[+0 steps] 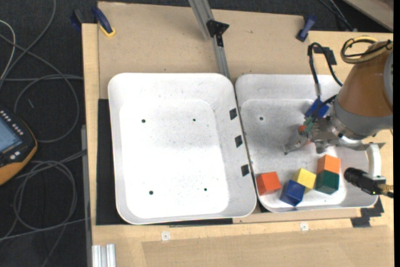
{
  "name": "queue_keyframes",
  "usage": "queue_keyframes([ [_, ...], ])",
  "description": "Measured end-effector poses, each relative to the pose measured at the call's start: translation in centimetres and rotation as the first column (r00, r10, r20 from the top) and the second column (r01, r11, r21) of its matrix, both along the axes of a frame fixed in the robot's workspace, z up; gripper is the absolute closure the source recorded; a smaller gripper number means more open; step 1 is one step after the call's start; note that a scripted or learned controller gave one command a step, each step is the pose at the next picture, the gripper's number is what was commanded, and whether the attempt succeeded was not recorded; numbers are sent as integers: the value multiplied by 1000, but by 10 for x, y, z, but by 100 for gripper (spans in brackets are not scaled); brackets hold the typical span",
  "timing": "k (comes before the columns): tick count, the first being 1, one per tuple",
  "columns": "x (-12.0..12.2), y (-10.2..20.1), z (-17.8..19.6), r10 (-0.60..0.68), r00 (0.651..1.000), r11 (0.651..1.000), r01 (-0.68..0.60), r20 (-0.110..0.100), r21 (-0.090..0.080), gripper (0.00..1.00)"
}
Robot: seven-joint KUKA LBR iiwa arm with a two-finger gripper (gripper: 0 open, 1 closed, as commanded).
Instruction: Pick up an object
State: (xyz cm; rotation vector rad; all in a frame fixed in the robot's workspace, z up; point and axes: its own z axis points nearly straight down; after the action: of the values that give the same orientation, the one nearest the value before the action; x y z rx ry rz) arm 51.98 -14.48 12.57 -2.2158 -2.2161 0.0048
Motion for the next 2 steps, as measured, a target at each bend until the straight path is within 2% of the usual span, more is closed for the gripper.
queue_keyframes([
  [1, 2, -1, 15, 0, 1000, 1000, 0, 9, -2, 100],
  [2, 4, -3, 58, 1, 1000, 1000, -1, 14, -5, 100],
])
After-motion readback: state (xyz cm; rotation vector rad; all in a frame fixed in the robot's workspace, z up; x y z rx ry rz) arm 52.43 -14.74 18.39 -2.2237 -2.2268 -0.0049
